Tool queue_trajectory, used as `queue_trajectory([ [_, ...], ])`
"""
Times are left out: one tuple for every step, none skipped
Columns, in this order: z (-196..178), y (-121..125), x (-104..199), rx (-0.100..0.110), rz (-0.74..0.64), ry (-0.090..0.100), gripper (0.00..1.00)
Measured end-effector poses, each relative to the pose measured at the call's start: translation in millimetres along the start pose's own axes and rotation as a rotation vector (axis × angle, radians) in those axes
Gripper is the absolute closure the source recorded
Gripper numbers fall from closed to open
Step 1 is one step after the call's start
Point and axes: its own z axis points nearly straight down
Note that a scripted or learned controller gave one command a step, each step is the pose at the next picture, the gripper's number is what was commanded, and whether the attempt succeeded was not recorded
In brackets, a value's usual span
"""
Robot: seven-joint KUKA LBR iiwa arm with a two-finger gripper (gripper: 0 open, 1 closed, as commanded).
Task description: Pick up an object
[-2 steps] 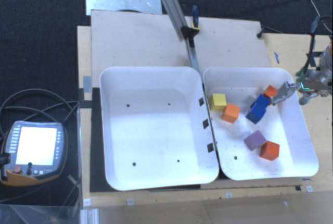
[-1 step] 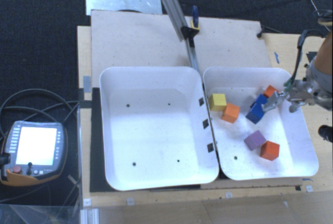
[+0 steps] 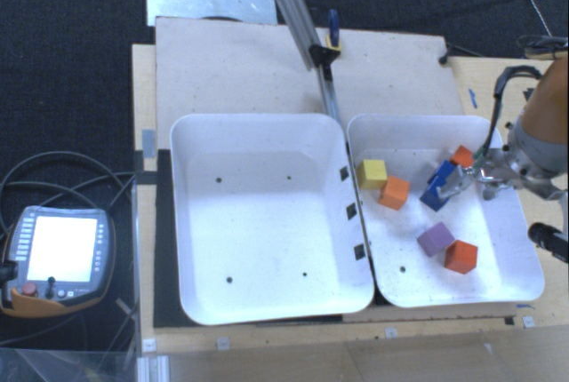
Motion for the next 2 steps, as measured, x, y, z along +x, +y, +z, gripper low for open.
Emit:
queue_trajectory([
  [56.5,-2.1,-9.3,0.001,0.001,0.0,0.0],
  [42.0,0.4,-9.4,-0.007,-0.003,-0.002,1.0],
])
